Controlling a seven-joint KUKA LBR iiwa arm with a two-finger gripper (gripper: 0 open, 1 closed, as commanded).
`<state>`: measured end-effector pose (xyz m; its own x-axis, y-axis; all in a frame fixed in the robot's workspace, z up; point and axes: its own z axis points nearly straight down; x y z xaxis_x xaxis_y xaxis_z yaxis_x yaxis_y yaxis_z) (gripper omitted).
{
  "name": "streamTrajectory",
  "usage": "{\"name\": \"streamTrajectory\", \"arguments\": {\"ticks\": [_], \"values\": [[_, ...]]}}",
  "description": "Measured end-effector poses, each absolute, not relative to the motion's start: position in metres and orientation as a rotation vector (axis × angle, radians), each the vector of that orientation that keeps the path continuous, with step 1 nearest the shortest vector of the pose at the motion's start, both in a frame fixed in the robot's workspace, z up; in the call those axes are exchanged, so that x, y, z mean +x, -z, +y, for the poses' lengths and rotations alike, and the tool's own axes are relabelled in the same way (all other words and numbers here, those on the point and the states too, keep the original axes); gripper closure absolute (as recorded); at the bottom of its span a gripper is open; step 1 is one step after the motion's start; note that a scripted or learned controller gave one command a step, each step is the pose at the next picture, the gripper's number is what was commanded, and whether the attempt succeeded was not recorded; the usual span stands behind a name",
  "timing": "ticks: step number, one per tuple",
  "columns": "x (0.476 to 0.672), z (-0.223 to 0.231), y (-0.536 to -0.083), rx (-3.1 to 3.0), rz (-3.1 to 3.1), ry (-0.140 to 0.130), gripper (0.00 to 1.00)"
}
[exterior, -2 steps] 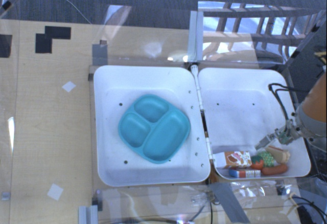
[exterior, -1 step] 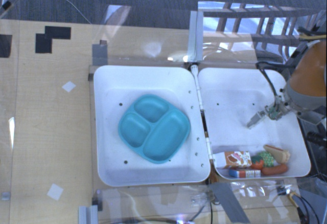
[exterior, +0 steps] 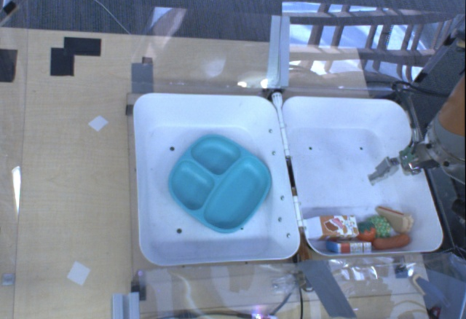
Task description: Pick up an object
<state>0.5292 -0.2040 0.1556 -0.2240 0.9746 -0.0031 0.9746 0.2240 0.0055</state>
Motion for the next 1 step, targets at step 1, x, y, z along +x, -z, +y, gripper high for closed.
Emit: {"name": "streamTrajectory", "arguments": {"ticks": [1], "values": [[0.488, -0.1919, -0.1109, 2.09, 2.341, -0.003, 0.0]]}}
